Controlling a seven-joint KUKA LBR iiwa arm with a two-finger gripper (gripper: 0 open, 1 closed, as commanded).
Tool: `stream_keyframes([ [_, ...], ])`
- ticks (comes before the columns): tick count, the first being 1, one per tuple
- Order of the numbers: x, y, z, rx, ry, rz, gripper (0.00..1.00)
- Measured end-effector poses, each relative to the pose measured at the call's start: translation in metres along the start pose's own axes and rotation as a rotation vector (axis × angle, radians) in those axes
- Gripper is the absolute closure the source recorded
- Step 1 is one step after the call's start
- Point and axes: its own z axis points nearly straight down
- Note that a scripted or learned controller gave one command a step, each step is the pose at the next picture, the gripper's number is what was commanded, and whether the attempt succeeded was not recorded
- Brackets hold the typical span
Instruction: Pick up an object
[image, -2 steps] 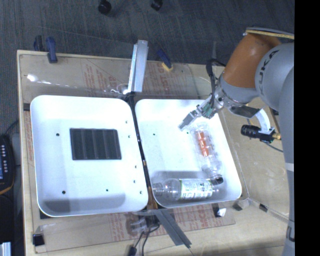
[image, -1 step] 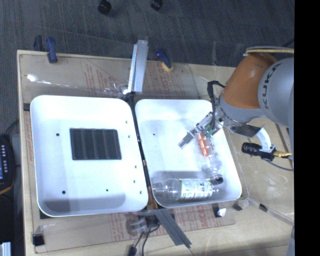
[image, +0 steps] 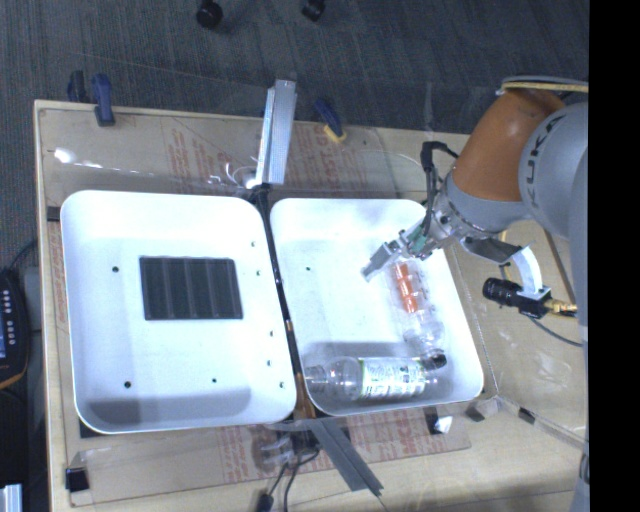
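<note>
The jaws, state impossible to tell, hang over the right bin (image: 300, 300) at its 1 o'clock. Orange-label bottle (image: 412, 300) lies at 4 o'clock of them; another bottle (image: 375, 377) at 6.

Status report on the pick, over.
Gripper low in right bin, grip unclear. Orange-label bottle just below it. Second bottle along near wall. Dark mat in left bin.

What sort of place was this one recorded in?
Probably a robotics lab's bin-picking bench: two white bins clamped side by side on a board, a robot arm reaching in, plastic bottles as test objects, dark carpet beyond.
</note>
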Motion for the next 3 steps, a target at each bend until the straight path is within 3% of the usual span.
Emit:
stream_keyframes([
  [2, -0.0043, 0.0157, 0.0049, -0.005, -0.005, -0.150, 0.00],
  [3, -0.0026, 0.0115, -0.0030, -0.005, -0.005, -0.178, 0.00],
])
